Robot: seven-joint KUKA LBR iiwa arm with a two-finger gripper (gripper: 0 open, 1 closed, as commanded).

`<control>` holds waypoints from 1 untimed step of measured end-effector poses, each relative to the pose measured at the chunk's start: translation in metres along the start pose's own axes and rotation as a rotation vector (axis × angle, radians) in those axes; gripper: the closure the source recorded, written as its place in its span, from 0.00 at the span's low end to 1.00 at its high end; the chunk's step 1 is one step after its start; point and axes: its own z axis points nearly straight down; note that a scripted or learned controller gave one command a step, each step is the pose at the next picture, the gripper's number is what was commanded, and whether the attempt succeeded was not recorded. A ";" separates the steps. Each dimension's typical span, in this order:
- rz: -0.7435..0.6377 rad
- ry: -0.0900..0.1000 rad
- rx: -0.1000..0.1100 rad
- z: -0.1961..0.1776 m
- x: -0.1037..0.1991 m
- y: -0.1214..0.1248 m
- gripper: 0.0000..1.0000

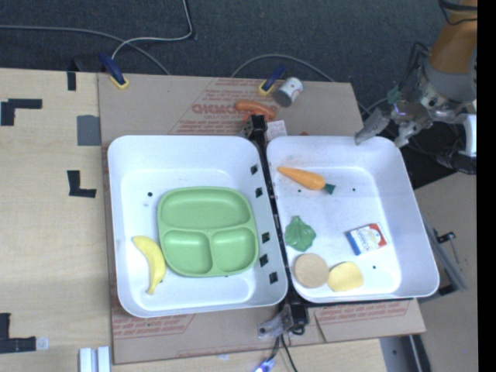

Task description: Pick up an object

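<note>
Gripper (381, 127) above right bin's (403, 169) corner

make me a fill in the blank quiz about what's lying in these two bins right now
1. The banana lies in the ____ bin, beside the green tray.
2. The carrot lies in the ____ bin.
3. The gripper sits over the right bin's far ____ corner.
4. The green tray has ____ compartments.

Missing words: left; right; right; three
</note>
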 end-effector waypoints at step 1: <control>-0.001 0.002 0.004 0.137 0.098 -0.034 0.00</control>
